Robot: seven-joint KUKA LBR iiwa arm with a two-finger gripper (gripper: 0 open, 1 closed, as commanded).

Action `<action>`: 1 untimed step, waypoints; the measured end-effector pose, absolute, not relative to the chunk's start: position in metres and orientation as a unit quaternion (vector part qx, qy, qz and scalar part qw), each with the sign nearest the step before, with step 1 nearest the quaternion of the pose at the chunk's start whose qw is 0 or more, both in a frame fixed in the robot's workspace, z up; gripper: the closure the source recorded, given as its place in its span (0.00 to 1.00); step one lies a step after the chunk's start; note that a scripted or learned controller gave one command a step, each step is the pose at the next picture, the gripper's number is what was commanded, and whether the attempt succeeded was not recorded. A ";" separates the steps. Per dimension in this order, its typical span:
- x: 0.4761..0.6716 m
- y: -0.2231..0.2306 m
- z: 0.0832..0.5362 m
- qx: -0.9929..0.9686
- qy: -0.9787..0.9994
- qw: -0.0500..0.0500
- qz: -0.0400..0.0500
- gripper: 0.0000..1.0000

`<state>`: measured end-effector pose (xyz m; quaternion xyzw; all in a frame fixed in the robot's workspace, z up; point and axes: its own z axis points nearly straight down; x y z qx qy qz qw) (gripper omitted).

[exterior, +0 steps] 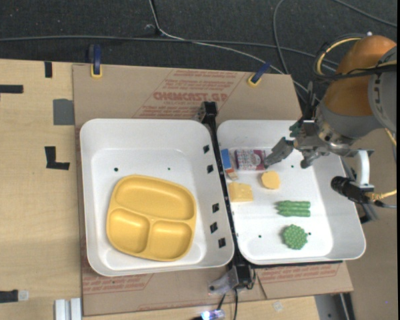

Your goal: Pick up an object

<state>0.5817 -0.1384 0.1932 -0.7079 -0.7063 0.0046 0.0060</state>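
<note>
Five small items lie in the right bin point(347, 249): nearest a green ball point(294, 236), then green beans point(293, 209), cheese point(241, 192), a yellow disc point(271, 180) and a packet point(248, 159). Farther, the end effector point(292, 157), spread and holding nothing, hangs just right of the packet, whose long axis runs left-right.

The tool point(295, 155) hangs with its fingers spread above the right bin point(347, 242), nothing between them. Below lie toy foods (a green bean pod point(293, 209) among them). A yellow tray point(151, 217) fills the left bin point(97, 139).
</note>
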 end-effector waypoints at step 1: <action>0.585 -0.138 0.201 -0.707 -0.708 0.001 0.000 0.00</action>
